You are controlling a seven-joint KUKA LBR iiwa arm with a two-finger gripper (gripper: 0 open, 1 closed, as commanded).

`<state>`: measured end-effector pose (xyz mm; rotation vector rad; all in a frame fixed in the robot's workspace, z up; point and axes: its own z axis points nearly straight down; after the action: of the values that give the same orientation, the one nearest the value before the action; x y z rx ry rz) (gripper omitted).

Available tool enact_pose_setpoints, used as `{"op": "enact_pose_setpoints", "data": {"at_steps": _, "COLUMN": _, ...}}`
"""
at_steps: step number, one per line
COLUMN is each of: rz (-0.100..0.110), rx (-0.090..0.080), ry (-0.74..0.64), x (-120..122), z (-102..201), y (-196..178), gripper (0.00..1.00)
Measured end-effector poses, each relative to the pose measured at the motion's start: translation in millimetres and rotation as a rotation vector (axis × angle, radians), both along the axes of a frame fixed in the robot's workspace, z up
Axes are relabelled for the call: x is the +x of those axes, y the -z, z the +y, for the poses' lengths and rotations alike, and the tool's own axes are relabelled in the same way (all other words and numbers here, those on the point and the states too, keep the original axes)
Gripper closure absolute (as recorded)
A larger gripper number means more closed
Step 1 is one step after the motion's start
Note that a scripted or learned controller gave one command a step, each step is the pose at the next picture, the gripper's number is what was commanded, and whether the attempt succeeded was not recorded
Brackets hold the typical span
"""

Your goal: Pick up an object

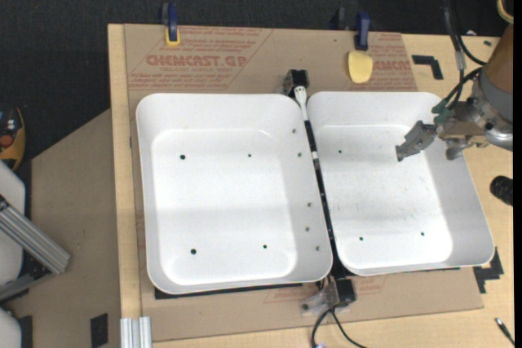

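I see two shallow white bins side by side on a brown board (245, 53). The left bin (155, 175) shows a bare white floor with a few small dark dots. The right bin (457, 248) shows the same, plus faint dark specks across its floor.

The one loose thing I can make out is a small yellow piece (360, 67). It lies on the board outside the bins, just past the right bin's rim at its 12 o'clock, below a blue clamp (362, 29). I cannot tell whether it is the object to pick.

The arm (499, 85) comes in from 3 o'clock. The gripper (407, 148) hangs over the right bin toward its 2 o'clock corner, pointing toward 8 o'clock. Nothing shows in its grasp, and I cannot tell whether the pincer is spread or pressed together.
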<state>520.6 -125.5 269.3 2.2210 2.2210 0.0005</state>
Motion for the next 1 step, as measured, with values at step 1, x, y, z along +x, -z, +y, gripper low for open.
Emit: {"op": "enact_pose_setpoints", "data": {"at_steps": 1, "rz": -0.003, "rx": -0.001, "ry": 0.0, "x": 0.6, "z": -0.1, "y": -10.8, "gripper": 1.0}}
